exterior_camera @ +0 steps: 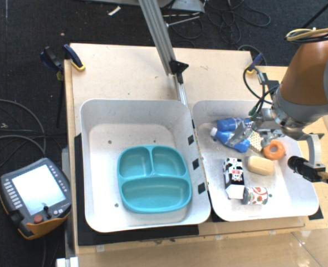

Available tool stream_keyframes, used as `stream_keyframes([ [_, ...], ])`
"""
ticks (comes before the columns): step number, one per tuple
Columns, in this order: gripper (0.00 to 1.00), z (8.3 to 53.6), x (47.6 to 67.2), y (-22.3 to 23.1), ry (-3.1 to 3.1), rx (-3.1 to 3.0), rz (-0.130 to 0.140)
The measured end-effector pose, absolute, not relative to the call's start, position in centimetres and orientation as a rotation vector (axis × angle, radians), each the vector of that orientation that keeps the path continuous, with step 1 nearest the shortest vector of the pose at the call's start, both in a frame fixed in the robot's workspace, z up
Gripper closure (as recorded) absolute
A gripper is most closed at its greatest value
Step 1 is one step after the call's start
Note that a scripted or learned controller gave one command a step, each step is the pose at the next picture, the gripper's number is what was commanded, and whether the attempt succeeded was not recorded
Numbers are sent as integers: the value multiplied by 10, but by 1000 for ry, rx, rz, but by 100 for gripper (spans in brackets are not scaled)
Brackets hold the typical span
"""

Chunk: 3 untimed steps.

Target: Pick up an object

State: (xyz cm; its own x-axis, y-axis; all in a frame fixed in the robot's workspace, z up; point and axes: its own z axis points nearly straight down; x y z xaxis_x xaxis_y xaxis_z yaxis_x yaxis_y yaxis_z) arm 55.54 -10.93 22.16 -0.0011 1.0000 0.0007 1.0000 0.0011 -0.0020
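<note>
Gripper (246, 133) over blue bottle (230, 132), finger state unclear; crowded orange ring (274, 149) beside bottle may jam grasp.

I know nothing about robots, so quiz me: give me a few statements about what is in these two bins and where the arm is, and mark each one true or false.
1. The teal divided plate lies in the left bin. True.
2. The orange ring sits on the teal plate. False: it lies in the right bin, beside a tan block.
3. The gripper is over the right bin, close to the blue bottle. True.
4. The small cow-patterned carton is in the left bin. False: it is in the right bin.
5. The arm reaches in from the left side of the picture. False: it comes from the right.
</note>
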Motion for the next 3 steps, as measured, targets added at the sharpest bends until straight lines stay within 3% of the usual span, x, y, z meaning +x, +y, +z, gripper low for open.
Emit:
stream_keyframes([
  [1,0,222,555,-109,-2221,-2220,1],
  [3,0,132,559,-101,-2219,-2218,5],
])
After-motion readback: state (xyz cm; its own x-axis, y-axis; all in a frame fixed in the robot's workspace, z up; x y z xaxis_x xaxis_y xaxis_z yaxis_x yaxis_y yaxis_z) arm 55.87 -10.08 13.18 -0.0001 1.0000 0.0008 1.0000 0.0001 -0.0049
